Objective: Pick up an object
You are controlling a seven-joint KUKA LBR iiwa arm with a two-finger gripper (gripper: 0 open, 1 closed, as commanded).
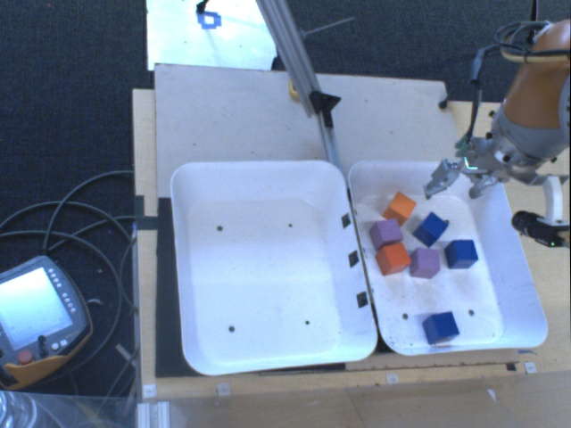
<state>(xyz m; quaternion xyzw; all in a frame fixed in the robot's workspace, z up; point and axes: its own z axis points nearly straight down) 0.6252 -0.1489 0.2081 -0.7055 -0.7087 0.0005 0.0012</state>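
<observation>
A: What's the biggest thing here?
B: The worktop [268, 114], pale board, with two white bins on it side by side. The left bin [192, 239] is the wider one; the right bin [526, 301] holds all the blocks.

A: And the arm?
B: The arm [540, 87] reaches in from the right, its orange band above the wrist. The hand [459, 176] hangs over the right bin's far rim, above and to the right of the blocks. Its fingers are spread apart, with nothing between them.

A: Where are the blocks?
B: Seven, all lying on the right bin's floor. An orange block [400, 208] sits nearest the hand. Just beside it, a blue block [432, 228]. A purple block [385, 233] touches a second orange block [393, 259], and a second purple block [425, 262] lies next to that. A second blue block [461, 253] is to their right. A third blue block [441, 326] lies apart, near the front rim.

A: Anything smaller outside?
B: A pendant [36, 315] with cables, left of the worktop.
</observation>
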